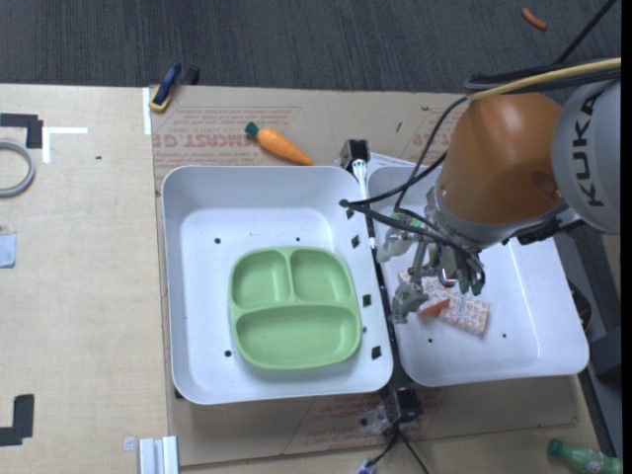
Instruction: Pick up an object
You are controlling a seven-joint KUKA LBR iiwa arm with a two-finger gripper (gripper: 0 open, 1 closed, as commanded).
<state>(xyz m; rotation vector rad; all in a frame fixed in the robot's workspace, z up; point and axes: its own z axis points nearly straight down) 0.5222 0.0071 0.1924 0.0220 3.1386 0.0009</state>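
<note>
A roll of tape (12, 168) lies at the far left of the bench (79, 294), which is covered with tan cardboard. Farther right, a blue-and-yellow clip (166, 85) sits at the cardboard's back edge, and a toy carrot (279, 144) rests on the cardboard just behind the left bin (188, 294). Inside that white bin, a green divided plate (294, 307) with three compartments lies flat near the middle. Black clamps (355, 152) join the two bins at their shared edge, front and back.

The right bin (533, 334) holds a small red-and-white patterned packet (466, 313) with an orange piece (434, 308) touching its left end; what either item is cannot be made out. The tool (434, 286) hangs low over the left half of this bin, directly above and just touching the area of the packet and orange piece, with cables trailing around it. Whether its fingers are spread or closed, and whether anything sits between them, cannot be told. Above the tool, the arm's orange band (499, 161) and grey casing (592, 156) reach in from the right. A green bottle (583, 454) lies at the lower right corner, off the bins.
</note>
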